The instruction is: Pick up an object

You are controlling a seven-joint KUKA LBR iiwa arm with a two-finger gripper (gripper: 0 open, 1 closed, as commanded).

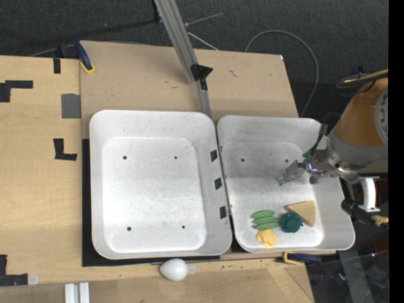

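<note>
The right bin holds a small cluster near its front: a green ridged piece, a yellow piece, a dark teal lump and a tan wedge. My gripper hangs over the right bin's middle right, a little behind the tan wedge and apart from it. Its fingers stand spread, with nothing between them. The grey arm with its orange band comes in from the right.
The left bin lies beside the right one. A white egg-shaped object rests on the bench in front of the left bin. A grey metal bar slants down from the top toward the bins' shared edge.
</note>
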